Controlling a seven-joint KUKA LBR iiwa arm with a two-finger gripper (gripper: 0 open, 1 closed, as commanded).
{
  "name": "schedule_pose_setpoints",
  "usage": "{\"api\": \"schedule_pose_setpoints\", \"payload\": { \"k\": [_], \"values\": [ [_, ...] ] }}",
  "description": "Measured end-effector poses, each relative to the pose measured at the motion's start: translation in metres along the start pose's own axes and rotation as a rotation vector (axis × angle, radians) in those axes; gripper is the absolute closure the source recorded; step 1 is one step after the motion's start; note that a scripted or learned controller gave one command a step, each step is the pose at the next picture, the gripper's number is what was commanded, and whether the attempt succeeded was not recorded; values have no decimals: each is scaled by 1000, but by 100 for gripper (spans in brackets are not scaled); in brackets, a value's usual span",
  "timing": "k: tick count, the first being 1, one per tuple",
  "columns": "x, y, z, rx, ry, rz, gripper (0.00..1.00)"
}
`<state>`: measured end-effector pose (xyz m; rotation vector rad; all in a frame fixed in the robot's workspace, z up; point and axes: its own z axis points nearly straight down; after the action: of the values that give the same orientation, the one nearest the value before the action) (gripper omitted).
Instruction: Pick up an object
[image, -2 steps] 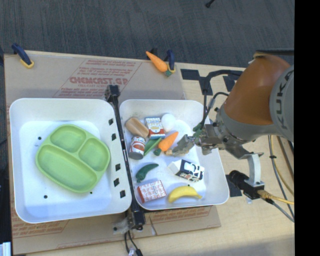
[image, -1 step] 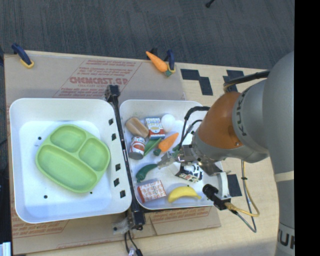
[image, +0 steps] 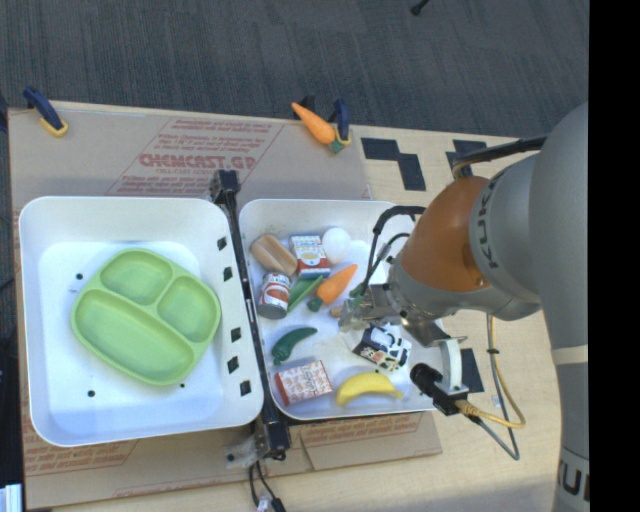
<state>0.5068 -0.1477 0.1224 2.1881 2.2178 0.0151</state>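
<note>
- Currently arm (image: 470, 240) hangs low over the right bin (image: 262, 212), jaws (image: 372, 318) by the black-and-white toy (image: 385, 350), likely the target.
- Can't tell jaws' state: wrist blocks them.
- Green tray (image: 145, 315) sits alone in left bin (image: 40, 300).

Tray (image: 146, 316) in left bin (image: 40, 300) — toys fill right bin (image: 262, 222).

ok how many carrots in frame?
2. One carrot lies in the right bin, beside the can. The other carrot sits outside the bins at the bench's far edge. The arm may hide more.
</note>
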Motion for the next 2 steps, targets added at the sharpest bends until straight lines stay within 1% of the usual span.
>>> {"api": "schedule_pose_setpoints", "payload": {
  "k": [1,2],
  "values": [
    [41,-7,-86,24,12,7,100],
    [-13,22,-150,21,9,8,100]
  ]
}}
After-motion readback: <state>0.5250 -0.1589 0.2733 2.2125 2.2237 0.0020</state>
